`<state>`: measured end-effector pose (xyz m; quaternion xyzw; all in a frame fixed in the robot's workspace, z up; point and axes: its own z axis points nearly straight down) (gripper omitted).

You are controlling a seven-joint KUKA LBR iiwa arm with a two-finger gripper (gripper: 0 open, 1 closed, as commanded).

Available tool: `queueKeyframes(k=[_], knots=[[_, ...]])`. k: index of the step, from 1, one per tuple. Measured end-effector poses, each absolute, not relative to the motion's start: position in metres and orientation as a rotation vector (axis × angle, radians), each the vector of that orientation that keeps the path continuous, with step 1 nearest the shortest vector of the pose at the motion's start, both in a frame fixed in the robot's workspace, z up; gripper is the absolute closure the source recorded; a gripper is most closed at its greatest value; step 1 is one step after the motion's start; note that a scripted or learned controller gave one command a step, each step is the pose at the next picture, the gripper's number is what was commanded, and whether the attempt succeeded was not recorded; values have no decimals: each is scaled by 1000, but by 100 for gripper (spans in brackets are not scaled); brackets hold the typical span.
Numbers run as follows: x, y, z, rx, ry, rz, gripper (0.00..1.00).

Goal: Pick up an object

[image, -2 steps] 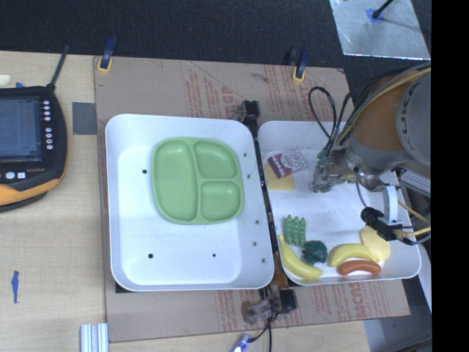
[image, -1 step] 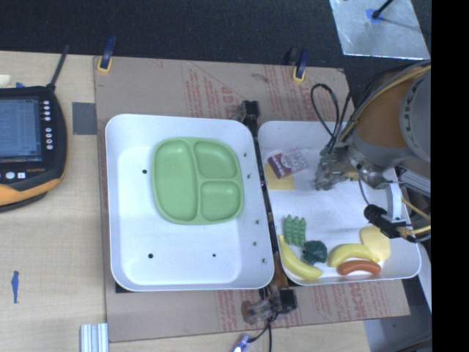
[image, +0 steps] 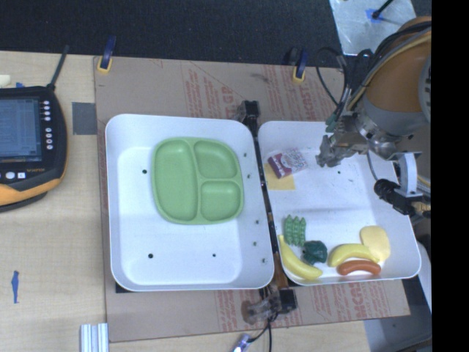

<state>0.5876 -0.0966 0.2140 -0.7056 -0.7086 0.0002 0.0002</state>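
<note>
Lying flat — crinkled, perhaps clear packet point(image: 287, 161)

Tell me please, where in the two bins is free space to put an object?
Left bin: bare floor below and left of the green plate. Right bin: bare middle, between the packet and the toy food. Crowded: its lower edge, with bananas, sausage, green pieces.

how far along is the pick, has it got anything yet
Early stage. Done: the arm has reached in, and the gripper is over the right bin, near the small packet at its far left. In hand: nothing visible between its tips. Left: grasping and lifting; the bananas, sausage and green pieces lie untouched along the near edge.
</note>
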Motion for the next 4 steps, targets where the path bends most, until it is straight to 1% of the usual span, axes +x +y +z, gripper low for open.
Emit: queueKeyframes(k=[1, 2, 3, 4], knots=[[587, -97, 213, -2216, -2224, 3, 0], [521, -94, 176, -2213, -2224, 7, 0], [491, -96, 93, -2216, -2227, 3, 0], [495, -96, 94, -2217, -2227, 1, 0]])
